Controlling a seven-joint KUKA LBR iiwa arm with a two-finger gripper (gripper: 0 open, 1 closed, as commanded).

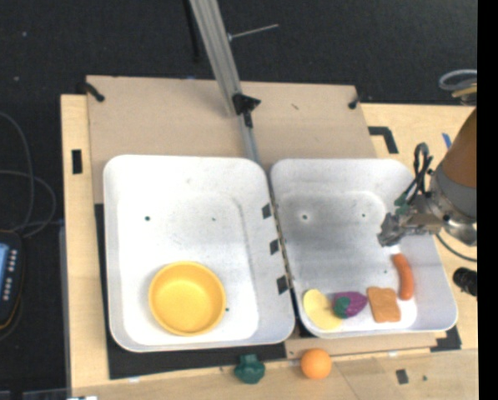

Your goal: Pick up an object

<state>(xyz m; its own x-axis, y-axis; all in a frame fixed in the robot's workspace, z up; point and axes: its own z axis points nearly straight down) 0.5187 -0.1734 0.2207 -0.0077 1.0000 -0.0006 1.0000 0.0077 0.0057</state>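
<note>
The tool (392,230) hangs over the right bin (332,190), its tip small and blurred (whether it is apart or together, I cannot tell). Near it lie a sausage (404,276), bread (384,304), a purple-green piece (347,305) and a yellow slice (317,308). A bowl (187,297) sits in the left bin (182,198). An orange (315,363) rests on the surface (190,373).

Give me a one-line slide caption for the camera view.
Gripper poised over the right bin, just above an orange sausage; yellow bowl in the left bin.
</note>
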